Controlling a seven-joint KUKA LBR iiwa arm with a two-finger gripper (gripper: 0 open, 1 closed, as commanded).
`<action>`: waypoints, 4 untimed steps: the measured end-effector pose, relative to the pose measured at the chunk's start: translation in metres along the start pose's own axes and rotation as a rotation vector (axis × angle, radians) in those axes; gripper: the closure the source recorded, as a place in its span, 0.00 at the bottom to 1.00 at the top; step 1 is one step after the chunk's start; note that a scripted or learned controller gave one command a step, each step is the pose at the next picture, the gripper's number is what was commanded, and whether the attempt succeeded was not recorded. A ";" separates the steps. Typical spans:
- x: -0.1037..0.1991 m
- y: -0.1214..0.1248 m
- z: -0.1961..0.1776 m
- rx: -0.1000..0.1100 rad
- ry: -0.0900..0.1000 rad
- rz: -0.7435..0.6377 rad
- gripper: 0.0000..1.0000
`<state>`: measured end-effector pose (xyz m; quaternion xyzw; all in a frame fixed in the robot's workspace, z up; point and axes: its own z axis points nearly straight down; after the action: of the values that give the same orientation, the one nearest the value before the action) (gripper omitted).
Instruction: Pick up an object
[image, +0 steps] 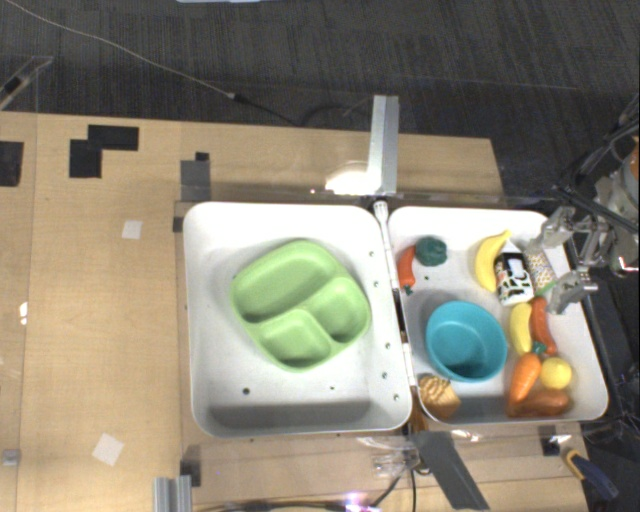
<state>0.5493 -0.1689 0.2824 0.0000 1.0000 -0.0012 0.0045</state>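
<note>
The right bin (598, 372) holds several small objects. A blue bowl (465, 341) sits in its middle. A banana (487, 258) and a black-and-white can (513, 279) lie toward the back, beside a speckled item (540, 266). A teal piece (431, 251) and a red pepper (406, 268) lie at the back left. At the front right are a yellow piece (520, 326), a red piece (541, 322), a carrot (524, 375), a lemon (556, 374) and a brown item (438, 393). My gripper (561, 261) hovers open over the bin's right rim, just right of the speckled item, holding nothing.
The left bin (210, 300) holds a green divided plate (300, 302). A metal post (385, 150) stands behind the seam between the bins. Cables and arm hardware crowd the far right edge. Bare wooden bench lies to the left.
</note>
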 end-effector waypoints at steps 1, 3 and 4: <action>0.040 0.006 0.179 -0.001 0.000 0.245 0.00; 0.057 -0.010 0.190 -0.001 -0.011 0.049 0.00; 0.057 -0.008 0.190 0.004 -0.014 0.021 0.00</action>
<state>0.4941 -0.1770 0.0917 0.0107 0.9999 -0.0031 0.0114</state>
